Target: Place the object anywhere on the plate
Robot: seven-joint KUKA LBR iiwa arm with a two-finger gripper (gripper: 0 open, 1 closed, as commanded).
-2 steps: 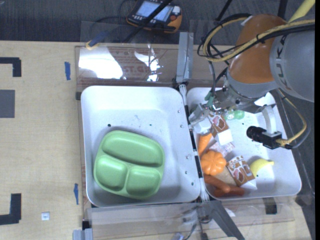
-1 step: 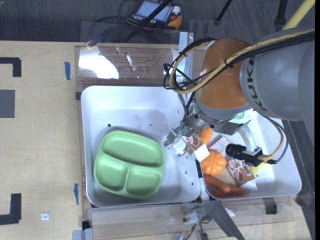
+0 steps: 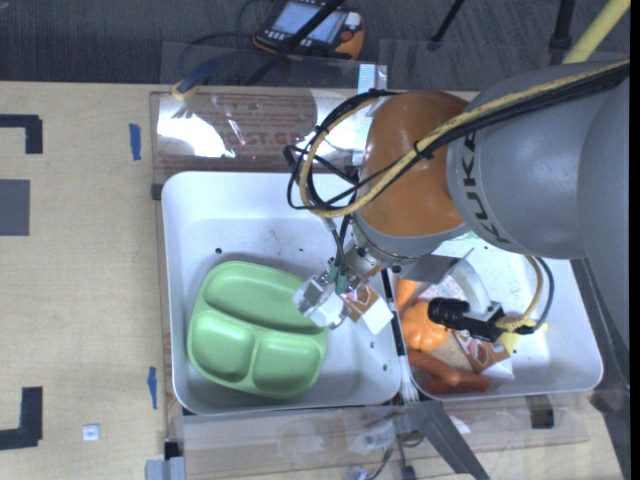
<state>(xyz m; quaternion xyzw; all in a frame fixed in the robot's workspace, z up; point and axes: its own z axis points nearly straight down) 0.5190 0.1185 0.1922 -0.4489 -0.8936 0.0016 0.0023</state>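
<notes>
Writing: "KU" on arm (image 3: pixel 540 168) | fingers (image 3: pixel 325 303): state unclear | green plate (image 3: pixel 255 333) beneath

The green three-compartment plastic plate (image 3: pixel 258 336) lies in the left shallow white bin (image 3: pixel 215 218), toward its near side. The two-finger gripper (image 3: pixel 325 301) hangs over the plate's right edge. The right shallow white bin (image 3: pixel 560 353) sits just beside the left one and holds an orange rounded object (image 3: pixel 420 330), with a red elongated object (image 3: pixel 448 373) in front of it.
</notes>
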